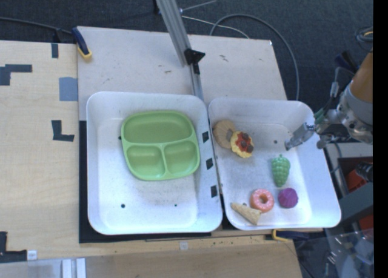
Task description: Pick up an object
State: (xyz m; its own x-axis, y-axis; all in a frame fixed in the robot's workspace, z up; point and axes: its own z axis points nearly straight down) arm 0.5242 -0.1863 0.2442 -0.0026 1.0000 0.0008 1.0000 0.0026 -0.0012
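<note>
The right bin holds several toy foods. A tan cookie and a red-and-yellow piece lie at its left. A green grape bunch sits in the middle. A pink donut, a purple ball and a tan wedge lie near the front. My gripper hangs over the bin's right part, up and to the right of the grapes and apart from them. Nothing shows in its grasp.
The left bin holds a green divided plate. A metal rod slants from the top down to the wall between the bins. A cable loops behind the right bin. The arm enters from the right edge.
</note>
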